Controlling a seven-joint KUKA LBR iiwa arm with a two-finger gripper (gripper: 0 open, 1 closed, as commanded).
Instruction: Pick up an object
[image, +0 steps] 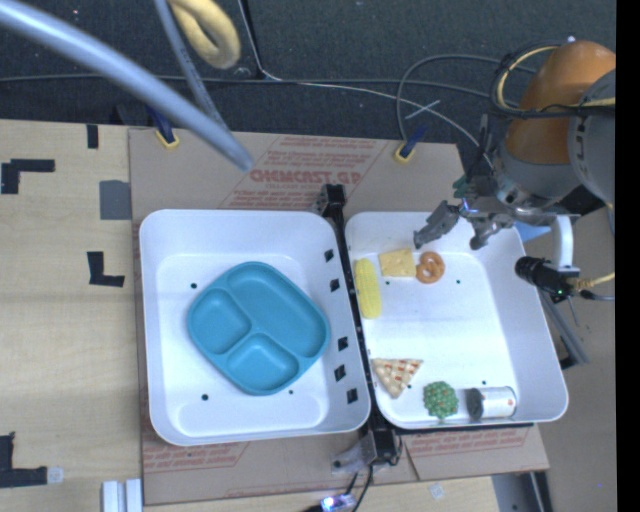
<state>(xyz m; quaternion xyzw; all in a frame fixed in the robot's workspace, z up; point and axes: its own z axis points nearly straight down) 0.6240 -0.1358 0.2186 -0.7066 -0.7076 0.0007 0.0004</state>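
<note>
My claw (461, 229) hangs released, fingers spread, over the right bin's (520, 330) upper edge, grasping nothing. Below it lie a pretzel (430, 267), cheese (396, 263) and corn (367, 288); lower down, pizza (397, 375), broccoli (439, 398), a can (489, 402). The left bin (165, 300) holds a blue tray (257, 327).

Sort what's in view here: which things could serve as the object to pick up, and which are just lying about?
Belongs to the job:
gripper, fingers spread
corn cob
yellow block
pretzel
pizza slice
broccoli
small can
right bin

Just lying about:
blue divided plate
left bin
cardboard sheet
</note>
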